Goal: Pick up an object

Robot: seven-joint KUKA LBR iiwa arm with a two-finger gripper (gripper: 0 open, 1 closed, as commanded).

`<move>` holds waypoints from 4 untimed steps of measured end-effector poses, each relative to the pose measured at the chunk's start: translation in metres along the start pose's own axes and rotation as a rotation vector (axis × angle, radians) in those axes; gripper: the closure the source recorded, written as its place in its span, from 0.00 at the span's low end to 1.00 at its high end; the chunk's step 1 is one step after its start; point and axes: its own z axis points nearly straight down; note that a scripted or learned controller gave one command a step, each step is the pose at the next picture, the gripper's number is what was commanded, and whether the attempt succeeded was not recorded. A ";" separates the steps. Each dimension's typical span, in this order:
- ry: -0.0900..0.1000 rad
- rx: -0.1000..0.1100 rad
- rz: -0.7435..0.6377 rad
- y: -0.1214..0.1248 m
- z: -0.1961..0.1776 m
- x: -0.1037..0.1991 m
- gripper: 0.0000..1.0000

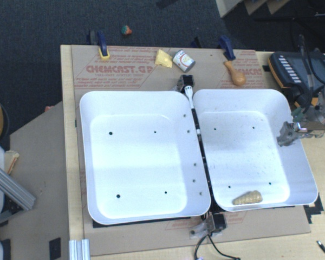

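Two shallow white plastic bins sit side by side on the bench (260, 229), their inner rims touching along a dark seam. The left white bin (97, 161) shows only small dark dots on its floor. The right white bin (271, 145) holds one thing: a tan, ridged, cone-shaped object (247, 198) lying on its side near the front wall, its narrow end pointing right.

The grey metal jaws (288, 134) hang over the right rim of the right bin, well apart from the cone-shaped object; whether they are released or clenched cannot be told, and nothing is seen between them.

Beyond the bins, the brown protective sheet (130, 68) covering the board reads "CHEMCAST G P" in red, with a second, partly hidden run of the same lettering toward the right. On it lie a yellow wedge-shaped block (163, 59), a small white-and-grey carton (183, 60) just beside it, and an orange-brown pear-shaped wooden piece (235, 74). Two blue-handled clamps (102, 43) (226, 46) grip the far edge. A black handheld control pendant (292, 69) rests at the right.
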 end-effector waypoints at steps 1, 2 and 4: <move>-0.012 -0.019 0.009 0.006 -0.061 -0.070 1.00; -0.004 -0.025 -0.011 -0.002 -0.144 0.071 1.00; -0.005 -0.030 -0.002 0.082 -0.170 0.195 1.00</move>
